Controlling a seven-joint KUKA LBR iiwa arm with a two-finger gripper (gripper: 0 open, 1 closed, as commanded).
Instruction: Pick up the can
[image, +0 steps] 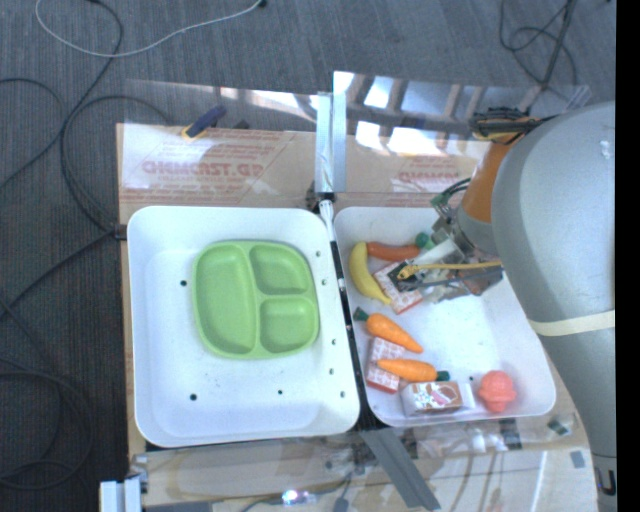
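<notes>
Left white bin (150, 330): green three-compartment plastic plate (256, 300). Right white bin (470, 340): yellow banana (364, 273); white-labelled can (437, 397) lying by the front wall. Jaws at the back, well apart from the can; opening cannot be told. Step, judged: approach. Next: travel over the can, descend.

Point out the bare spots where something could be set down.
Left bin: bare floor all around the green plate, widest along the near edge. Right bin: one open patch right of the two carrots, above the red ball. Its far end, around the banana, is crowded.
</notes>
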